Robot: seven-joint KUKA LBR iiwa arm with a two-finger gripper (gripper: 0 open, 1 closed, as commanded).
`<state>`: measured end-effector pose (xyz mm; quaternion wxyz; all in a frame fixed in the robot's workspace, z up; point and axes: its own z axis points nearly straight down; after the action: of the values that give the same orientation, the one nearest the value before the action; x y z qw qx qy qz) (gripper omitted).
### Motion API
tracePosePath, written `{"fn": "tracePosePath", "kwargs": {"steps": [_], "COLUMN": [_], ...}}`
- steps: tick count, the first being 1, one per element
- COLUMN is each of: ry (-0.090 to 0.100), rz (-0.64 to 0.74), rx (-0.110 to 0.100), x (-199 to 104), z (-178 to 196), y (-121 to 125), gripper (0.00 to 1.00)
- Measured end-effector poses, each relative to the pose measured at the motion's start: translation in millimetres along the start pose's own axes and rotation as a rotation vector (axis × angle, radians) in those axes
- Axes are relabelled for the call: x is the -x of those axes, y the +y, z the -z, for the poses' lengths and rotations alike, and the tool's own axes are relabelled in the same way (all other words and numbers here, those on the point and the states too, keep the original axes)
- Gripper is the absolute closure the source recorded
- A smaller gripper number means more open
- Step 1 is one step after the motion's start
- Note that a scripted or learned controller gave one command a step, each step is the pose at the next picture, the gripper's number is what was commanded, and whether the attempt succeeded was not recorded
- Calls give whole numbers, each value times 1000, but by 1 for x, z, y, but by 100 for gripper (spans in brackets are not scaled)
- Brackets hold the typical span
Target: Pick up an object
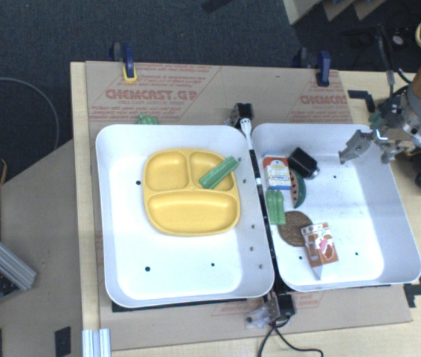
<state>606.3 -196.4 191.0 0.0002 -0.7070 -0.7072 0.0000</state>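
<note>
Two white bins sit side by side on the bench. Camera view: left bin [121, 259] holds a yellow divided plate [190, 193] with a green stick [219, 172] lying across its rim. Right bin [374, 251] holds the candidate objects, clustered along its left wall: small carton [276, 174], black block [303, 162], green bar [275, 206], brown disc [293, 227], red-and-white packet [320, 245]. Gripper [361, 146] hovers over the right bin's upper corner, well apart from the cluster, grasping nothing; whether released or clenched cannot be told. Judgement: approach not yet begun.
</note>
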Motion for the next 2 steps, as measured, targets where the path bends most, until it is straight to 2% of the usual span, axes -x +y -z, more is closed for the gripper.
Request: {"fn": "tracePosePath", "kwargs": {"steps": [1,2], "ry": [3,-1], "rz": [-4,5], "rx": [-7,13], "x": [5,-54], "z": [-110,19], "y": [-67,-87], "gripper": [0,0]}}
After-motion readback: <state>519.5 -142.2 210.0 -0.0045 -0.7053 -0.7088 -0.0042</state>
